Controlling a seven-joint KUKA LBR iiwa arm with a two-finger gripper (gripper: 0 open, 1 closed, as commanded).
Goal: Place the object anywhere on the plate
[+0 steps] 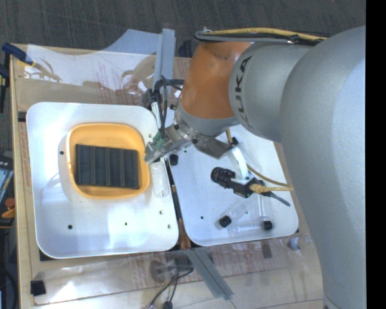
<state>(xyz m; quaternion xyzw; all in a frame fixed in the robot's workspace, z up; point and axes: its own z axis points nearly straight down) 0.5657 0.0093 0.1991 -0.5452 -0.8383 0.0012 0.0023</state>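
Resting on the yellow plate, a dark ribbed block, jaws' state unclear.

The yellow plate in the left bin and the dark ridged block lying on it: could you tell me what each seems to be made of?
The yellow plate looks like moulded plastic: even colour, soft rounded rim, a mild sheen. The dark ridged block looks like matte rubber or plastic: dull black-grey with parallel grooves and no glare, though the view leaves that open. The left bin seems glossy white plastic, bright where light hits it.
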